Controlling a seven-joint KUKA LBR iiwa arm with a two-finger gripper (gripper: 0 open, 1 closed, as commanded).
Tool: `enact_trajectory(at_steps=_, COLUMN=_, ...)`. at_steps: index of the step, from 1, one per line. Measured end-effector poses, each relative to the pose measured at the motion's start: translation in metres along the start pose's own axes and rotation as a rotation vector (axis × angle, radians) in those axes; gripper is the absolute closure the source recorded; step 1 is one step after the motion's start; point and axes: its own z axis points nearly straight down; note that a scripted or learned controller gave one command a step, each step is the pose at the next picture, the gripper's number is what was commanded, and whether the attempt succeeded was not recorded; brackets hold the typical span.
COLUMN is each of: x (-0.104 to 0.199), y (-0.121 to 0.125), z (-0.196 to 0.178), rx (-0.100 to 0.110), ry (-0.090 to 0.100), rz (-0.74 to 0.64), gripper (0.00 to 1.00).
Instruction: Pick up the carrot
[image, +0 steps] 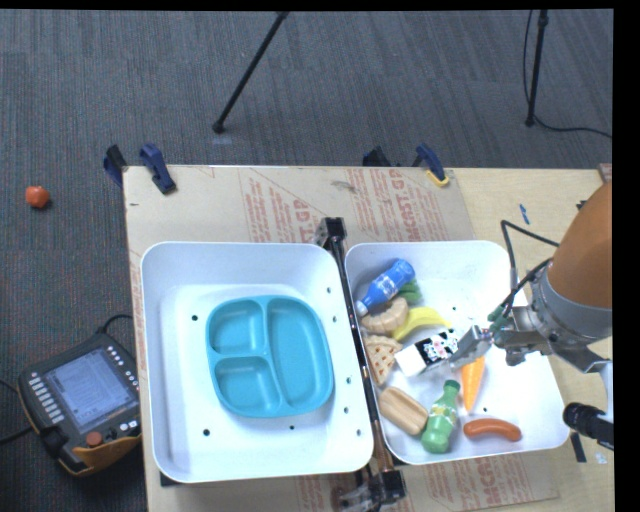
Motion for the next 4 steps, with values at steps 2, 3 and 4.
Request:
enact_trajectory(at_steps=2, x=-0.003, y=0.000, z=0.145, rx=-0.001, ry=-0.001, rz=-0.380, gripper=0.00)
enact_trajectory(at_steps=3, x=0.009, y=0.002, z=0.143, rx=-0.009, ry=-0.020, rz=-0.484, gripper=0.00)
enact_trajectory(at_steps=4, x=0.040, y=0.039, z=0.044, rx=-0.004, ry=-0.003, rz=-0.673, gripper=0.00)
